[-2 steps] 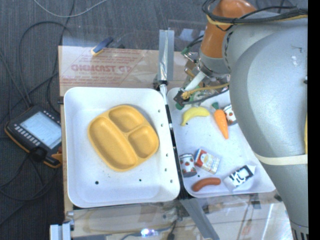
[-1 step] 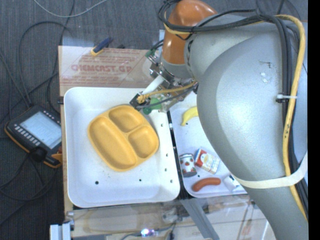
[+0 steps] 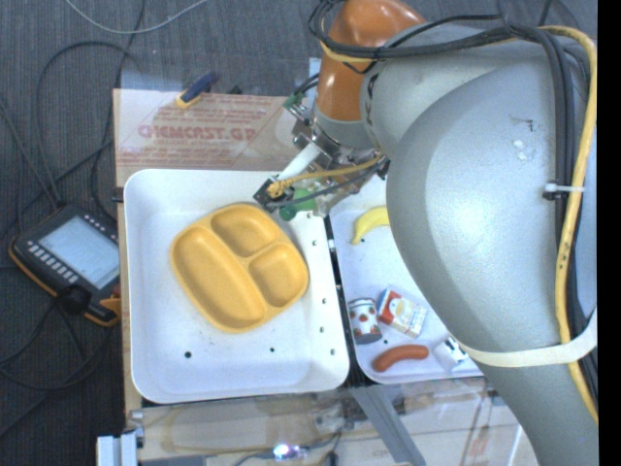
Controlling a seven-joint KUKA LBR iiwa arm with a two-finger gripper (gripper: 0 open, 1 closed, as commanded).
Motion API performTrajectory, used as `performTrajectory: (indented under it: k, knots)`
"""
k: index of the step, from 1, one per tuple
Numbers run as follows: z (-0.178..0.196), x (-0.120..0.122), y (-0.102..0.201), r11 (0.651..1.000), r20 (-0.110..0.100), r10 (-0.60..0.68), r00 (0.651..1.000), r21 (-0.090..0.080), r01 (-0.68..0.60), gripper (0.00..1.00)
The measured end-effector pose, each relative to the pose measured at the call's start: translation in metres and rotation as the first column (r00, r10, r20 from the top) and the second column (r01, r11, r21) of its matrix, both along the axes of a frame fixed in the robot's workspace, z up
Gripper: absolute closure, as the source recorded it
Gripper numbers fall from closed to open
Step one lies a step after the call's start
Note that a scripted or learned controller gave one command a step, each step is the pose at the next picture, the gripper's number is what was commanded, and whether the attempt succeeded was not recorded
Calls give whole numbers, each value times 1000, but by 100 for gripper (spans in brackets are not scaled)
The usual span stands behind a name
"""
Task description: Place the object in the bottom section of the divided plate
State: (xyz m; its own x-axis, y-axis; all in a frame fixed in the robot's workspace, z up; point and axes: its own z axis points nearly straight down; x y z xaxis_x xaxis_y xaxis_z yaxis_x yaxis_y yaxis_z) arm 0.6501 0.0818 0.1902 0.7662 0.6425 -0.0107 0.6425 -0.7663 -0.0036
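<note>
arm [image 3: 485, 192] over right bin [image 3: 361, 265] | jaws near divided plate [image 3: 238, 265] top edge

Yellow three-section divided plate [image 3: 233, 272] lies flat in the left bin [image 3: 160, 357].

The divided plate [image 3: 241, 265] lies in the left bin [image 3: 165, 348]. In the right bin [image 3: 367, 268], the banana [image 3: 371, 223] lies far, the can [image 3: 364, 318] and carton [image 3: 401, 312] nearer, and the sausage [image 3: 399, 356] nearest.

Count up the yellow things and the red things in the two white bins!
Yellow: 2, the divided plate and the banana.
Plain red: 1, the sausage.
Red and white: 2, the carton and the can.
Total: 5.
</note>
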Motion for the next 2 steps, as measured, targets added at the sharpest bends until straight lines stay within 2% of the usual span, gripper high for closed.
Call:
performTrajectory:
  k: [1, 2]
  knots:
    - [-27, -9, 78, 940, 4, 342, 940, 5, -342, 100]
    - [24, 4, 92, 990, 6, 142, 990, 2, -142, 100]
